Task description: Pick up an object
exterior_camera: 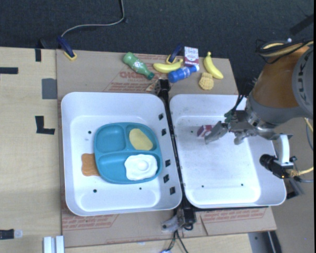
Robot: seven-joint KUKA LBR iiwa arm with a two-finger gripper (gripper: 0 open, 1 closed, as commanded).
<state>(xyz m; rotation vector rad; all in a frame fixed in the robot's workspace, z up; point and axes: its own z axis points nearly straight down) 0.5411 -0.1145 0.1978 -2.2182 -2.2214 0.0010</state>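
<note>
overhead slanted camera view of a cardboard-covered bench carrying two shallow white bins side by side. left bin (73,141) holds a blue divided plate (111,157) with three compartments: a yellow oval piece (141,139) lies in the upper right compartment, a white fried-egg shape (140,166) in the lower right one. an orange flat piece (88,165) pokes out from under the plate's left edge, lying on the bin floor.

right bin (226,186) has one small object, a dark red and pale block (204,130), lying near its upper middle. the grey arm with its orange band (276,83) reaches in from the right. gripper (213,135) is low over the right bin, its tip just beside the red block and seemingly touching it on the block's right side. whether the block sits between its fingers, or how far apart they are, cannot be told at this angle.

beyond the bins, along the far edge of the cardboard, lies a row of toy items: a green bottle (137,65), a banana (167,67), a blue bottle (180,74), a small red and white carton (191,55), a second banana (213,67) and a yellow waffle-textured piece (206,81). a black cable (102,24) loops across the dark floor behind.
</note>
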